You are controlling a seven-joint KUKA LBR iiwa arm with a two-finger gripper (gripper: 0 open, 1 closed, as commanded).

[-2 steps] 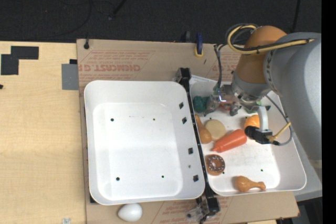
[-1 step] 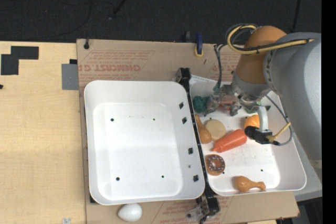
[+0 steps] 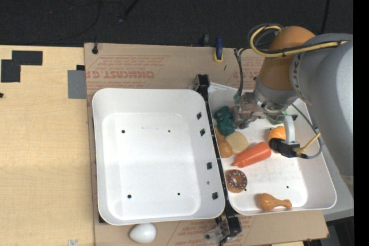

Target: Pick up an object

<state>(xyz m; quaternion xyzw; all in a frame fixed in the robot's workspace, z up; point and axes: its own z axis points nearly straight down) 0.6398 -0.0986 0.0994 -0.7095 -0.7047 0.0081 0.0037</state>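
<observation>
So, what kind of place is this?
Probably a robotics lab test bench: a grey arm reaches over two white bins, toy food such as a carrot fills one, and cables lie behind.

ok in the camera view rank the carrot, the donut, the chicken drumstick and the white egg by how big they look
1. carrot, clearly the longest
2. chicken drumstick
3. white egg and donut: these look about alike, so I won't rank them; the egg lies nearer the camera outside the bins, which may flatter it
</observation>
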